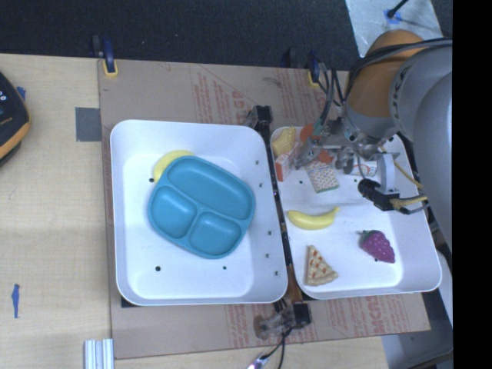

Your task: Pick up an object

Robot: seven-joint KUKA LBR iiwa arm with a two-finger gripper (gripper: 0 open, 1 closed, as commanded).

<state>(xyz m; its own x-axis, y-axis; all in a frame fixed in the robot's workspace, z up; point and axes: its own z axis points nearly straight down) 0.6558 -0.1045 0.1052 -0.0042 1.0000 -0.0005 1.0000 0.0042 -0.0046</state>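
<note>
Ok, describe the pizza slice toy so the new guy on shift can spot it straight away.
Start at the right white bin, the one the arm reaches into. Go to its near edge, left of centre: the pizza slice lies there, just below the yellow banana and left of the purple grapes. It is the only tan, speckled triangular wedge.

A wooden tabletop [46,206] carried a brown cardboard sheet [192,91] (blue clamps [108,56] at its far edge); a black-and-orange device [9,121] lay far left.
</note>
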